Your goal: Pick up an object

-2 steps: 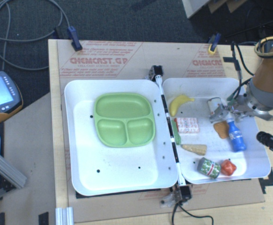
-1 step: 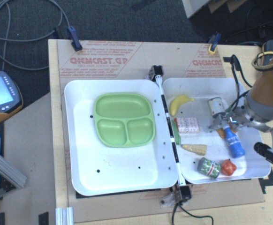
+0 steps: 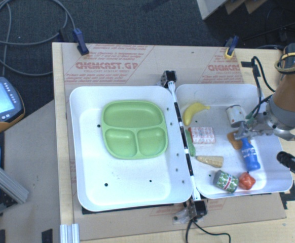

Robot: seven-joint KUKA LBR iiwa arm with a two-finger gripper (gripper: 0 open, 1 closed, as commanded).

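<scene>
Blue bottle (image 3: 250, 156) lying right of frame in right bin (image 3: 216, 92), long axis near vertical, just below claw (image 3: 241, 132); claw's spread impossible to tell.

- A divided plate (image 3: 135, 129) lay in the left bin (image 3: 86, 186).
- In the right bin (image 3: 274, 184), a banana (image 3: 193, 112) sat behind a packet (image 3: 203, 135).
- A bottle (image 3: 249, 155) lay right of the packet.
- A can (image 3: 225, 181) touched a tomato (image 3: 246, 181) at the front.

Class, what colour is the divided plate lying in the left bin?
Light green: the divided plate, seen clearly in the camera view.
</scene>
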